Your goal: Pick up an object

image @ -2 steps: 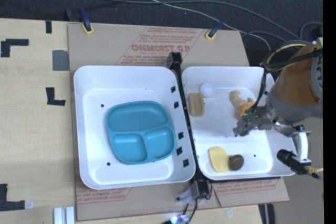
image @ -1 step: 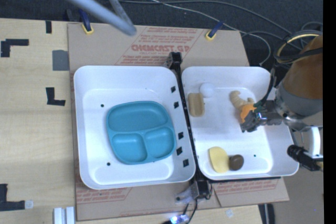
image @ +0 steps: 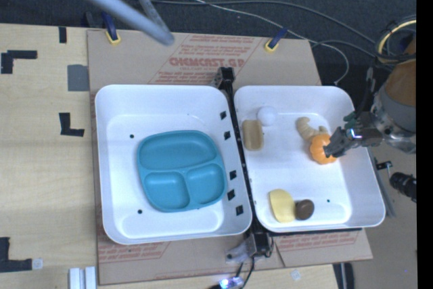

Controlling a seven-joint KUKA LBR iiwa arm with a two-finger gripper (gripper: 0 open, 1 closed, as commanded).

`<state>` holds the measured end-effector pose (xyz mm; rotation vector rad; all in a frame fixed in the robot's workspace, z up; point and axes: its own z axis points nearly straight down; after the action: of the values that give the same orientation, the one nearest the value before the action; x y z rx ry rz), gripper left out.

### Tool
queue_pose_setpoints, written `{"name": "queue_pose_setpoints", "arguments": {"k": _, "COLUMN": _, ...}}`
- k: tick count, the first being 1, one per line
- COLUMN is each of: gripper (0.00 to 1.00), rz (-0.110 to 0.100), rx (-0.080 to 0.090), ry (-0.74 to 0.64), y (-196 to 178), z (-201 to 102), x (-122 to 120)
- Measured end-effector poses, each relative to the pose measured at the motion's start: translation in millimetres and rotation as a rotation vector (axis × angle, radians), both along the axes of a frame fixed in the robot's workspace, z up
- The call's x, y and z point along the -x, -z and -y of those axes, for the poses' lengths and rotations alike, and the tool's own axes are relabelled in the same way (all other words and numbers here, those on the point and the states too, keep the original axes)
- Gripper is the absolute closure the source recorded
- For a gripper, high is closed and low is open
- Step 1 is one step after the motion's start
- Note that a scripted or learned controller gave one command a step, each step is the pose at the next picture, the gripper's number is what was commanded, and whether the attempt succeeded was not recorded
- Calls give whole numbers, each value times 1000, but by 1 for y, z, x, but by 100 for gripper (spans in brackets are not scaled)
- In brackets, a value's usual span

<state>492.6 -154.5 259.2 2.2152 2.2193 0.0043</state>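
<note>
Yellow and brown come first, nearest the camera: a yellow block (image: pixel 281 205) and a dark brown lump (image: pixel 304 209) lie touching in the front corner of the right bin (image: pixel 362 210). In the left bin (image: pixel 111 213) sits a blue divided tray (image: pixel 181 169), well apart from anything the arm is working on.

Further back, at the right bin's far side wall, the gripper (image: pixel 336 143) reaches in over the rim and sits against an orange ball (image: pixel 321 149). The dark fingers (image: pixel 338 140) press up to the ball's right side, but whether they are spread, shut, or clasping it I cannot tell; the ball hides the tips. A tan peg-like piece (image: pixel 304 125) lies just beside the ball, behind it, and a tan block (image: pixel 253 135) with a pale white ball (image: pixel 267 116) rests near the divider between the bins.

The main risk, as I judge it, is a grip on the ball's edge instead of across its middle. A round, smooth object would squirt out sideways on closing, or slip on the lift. The tan peg is close enough to be nudged or pinched along with it. The bin wall is also near the wrist, so a slightly low approach could catch the rim and shift the bin on the worktop (image: pixel 40 145).
</note>
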Motion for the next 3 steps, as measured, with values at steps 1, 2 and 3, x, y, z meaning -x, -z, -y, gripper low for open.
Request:
{"name": "queue_pose_setpoints", "arguments": {"k": 1, "gripper": 100, "rz": -6, "rx": -2, "ry": 1, "y": -13, "z": 0, "x": 0}}
{"name": "queue_pose_setpoints", "arguments": {"k": 2, "gripper": 100, "rz": -8, "rx": -3, "ry": -3, "y": 1, "z": -44, "x": -15}}
{"name": "queue_pose_setpoints", "arguments": {"k": 3, "gripper": 100, "rz": -8, "rx": -3, "ry": -4, "y": 6, "z": -89, "x": -28}}
